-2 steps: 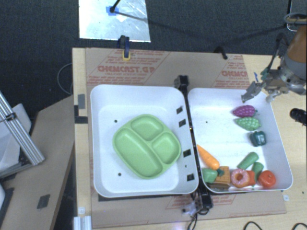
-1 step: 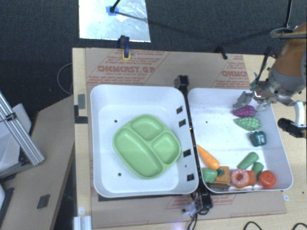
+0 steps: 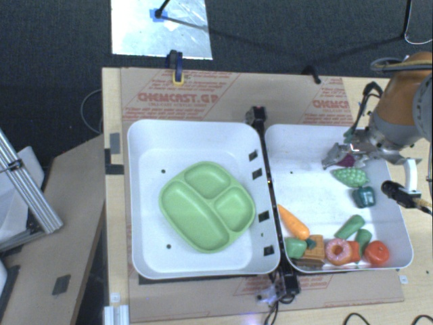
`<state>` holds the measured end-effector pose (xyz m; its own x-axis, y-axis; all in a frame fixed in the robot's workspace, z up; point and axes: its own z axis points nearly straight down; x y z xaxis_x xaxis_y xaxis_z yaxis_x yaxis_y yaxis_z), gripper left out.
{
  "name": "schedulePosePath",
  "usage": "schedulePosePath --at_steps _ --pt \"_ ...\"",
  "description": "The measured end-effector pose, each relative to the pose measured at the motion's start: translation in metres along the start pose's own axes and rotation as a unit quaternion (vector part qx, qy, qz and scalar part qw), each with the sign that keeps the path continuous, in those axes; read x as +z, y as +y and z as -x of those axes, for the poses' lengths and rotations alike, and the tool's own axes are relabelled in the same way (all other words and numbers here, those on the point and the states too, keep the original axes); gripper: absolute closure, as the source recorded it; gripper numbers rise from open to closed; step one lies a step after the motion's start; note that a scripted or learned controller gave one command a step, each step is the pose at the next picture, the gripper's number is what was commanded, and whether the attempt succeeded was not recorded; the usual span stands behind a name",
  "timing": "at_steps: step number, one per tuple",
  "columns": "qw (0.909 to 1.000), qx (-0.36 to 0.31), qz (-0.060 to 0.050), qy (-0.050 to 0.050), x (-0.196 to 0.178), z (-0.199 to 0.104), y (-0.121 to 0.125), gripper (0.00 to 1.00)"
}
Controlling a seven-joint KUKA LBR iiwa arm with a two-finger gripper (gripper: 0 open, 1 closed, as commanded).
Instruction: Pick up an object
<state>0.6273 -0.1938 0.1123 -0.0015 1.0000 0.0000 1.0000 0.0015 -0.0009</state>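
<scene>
The claw [image 3: 344, 153] is hovering over the right bin [image 3: 304, 181], its grip state unreadable; a green bumpy toy [image 3: 350, 177] is lying just below it, beside a teal block [image 3: 365, 196].

Green bumpy grape bunch [image 3: 350, 176] lying flat in right bin [image 3: 304, 202], upper right part; small teal cube [image 3: 365, 196] just below it.

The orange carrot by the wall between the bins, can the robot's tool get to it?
Probably yes. The carrot lies on top with open bin floor above it, and the tool is already over the same right bin. The divider wall close beside the carrot could make the grab a little tight.
</scene>
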Motion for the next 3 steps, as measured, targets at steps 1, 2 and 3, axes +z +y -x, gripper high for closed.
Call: schedulePosePath --at_steps 1,2,3 --pt "1.0000 -0.001 0.000 0.000 0.029 -0.001 0.000 0.00" --pt "1.0000 -0.001 0.003 -0.001 0.016 0.000 0.002 1.00" --pt "1.0000 -0.001 0.004 -0.001 -0.029 0.001 0.005 1.00"
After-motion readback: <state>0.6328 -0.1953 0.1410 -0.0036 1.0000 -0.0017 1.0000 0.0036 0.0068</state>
